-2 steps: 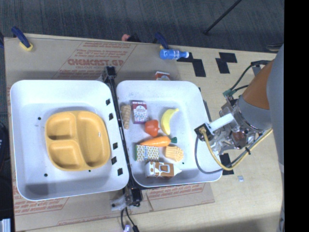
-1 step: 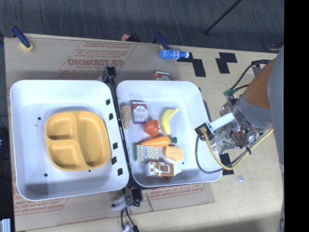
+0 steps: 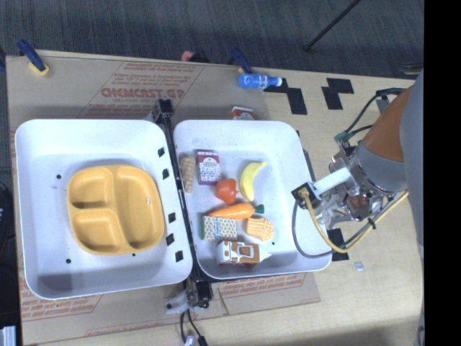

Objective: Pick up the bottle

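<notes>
Two bins (image 3: 43, 150), one bottle (image 3: 253, 81), one pincer (image 3: 338, 211)

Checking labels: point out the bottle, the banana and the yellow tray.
bottle (image 3: 253, 81), camera view, middle of its blue body.
banana (image 3: 250, 179), camera view, middle of its curve.
yellow tray (image 3: 115, 209), camera view, central divider between compartments.

Arm (image 3: 403, 143) cut off at right edge.
</notes>
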Robot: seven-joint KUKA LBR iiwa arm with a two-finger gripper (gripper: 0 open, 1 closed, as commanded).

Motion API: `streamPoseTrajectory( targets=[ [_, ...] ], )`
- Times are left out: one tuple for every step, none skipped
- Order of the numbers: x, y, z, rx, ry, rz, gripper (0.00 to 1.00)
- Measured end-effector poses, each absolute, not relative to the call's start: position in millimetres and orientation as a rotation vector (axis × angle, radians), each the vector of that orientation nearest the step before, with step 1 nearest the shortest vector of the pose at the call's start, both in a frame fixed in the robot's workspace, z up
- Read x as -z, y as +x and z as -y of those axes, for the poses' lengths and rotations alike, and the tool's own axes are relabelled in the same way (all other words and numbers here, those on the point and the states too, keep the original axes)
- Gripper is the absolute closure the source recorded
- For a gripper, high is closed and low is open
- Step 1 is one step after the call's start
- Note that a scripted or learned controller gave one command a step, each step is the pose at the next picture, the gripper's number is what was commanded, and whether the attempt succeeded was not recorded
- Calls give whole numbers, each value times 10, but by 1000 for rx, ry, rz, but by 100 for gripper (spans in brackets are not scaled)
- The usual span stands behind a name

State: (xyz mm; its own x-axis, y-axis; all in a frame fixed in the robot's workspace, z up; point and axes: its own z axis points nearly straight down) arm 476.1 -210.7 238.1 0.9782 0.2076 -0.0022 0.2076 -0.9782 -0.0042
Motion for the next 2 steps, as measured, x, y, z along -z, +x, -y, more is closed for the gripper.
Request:
streamPoseTrajectory(
  targets=[
    [-2365,4759,2104,-7,-3119,328,100],
    [-2364,4759,2104,-7,-3119,328,100]
  ],
)
